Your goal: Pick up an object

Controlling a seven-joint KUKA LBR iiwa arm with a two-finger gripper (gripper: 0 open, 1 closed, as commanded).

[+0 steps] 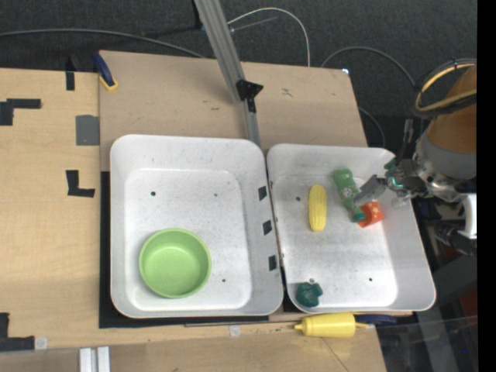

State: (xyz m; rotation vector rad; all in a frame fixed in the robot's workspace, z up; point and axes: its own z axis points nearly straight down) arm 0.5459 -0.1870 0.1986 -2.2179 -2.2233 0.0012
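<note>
Red-and-green toy [361, 200] lies under my end effector [367, 193], lowered there to grasp it, though whether it's clamped I cannot tell.

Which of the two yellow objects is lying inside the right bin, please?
The yellow corn cob; the other, a yellow bottle, lies outside on the bench below the right bin.

Both bins [194, 149] white plastic, smooth, faintly speckled; bowl [175, 263] lime-green plastic, satin sheen; corn cob [317, 207] yellow, bumpy, looks plastic; bench top [46, 208] pale wood grain, matt; slanted pole [221, 33] brushed grey metal; floor [372, 14] dark, rough carpet-like weave.
</note>
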